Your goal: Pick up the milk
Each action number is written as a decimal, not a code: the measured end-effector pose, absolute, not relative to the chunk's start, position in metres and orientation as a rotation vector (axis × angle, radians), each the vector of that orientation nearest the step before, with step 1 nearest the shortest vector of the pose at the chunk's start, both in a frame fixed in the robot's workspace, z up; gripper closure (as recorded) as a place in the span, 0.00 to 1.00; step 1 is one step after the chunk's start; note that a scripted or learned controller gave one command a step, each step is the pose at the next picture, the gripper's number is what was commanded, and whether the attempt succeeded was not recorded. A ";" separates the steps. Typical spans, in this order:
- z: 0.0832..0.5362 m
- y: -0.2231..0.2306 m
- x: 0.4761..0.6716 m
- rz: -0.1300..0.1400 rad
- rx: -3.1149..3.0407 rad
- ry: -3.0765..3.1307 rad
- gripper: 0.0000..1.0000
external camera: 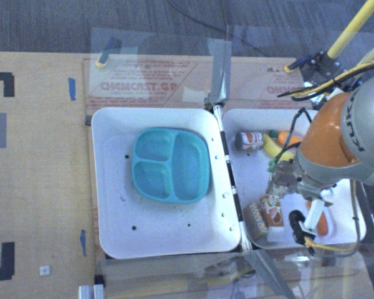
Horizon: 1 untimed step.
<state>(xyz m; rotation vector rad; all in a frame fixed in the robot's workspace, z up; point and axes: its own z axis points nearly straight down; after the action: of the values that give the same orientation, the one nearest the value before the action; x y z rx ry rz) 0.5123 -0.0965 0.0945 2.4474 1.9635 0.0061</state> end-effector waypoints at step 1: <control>0.094 -0.097 0.512 0.006 2.448 1.963 0.00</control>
<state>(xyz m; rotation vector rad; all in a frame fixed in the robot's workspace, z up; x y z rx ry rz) 0.5122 -0.0966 0.0945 2.4478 1.9635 0.0056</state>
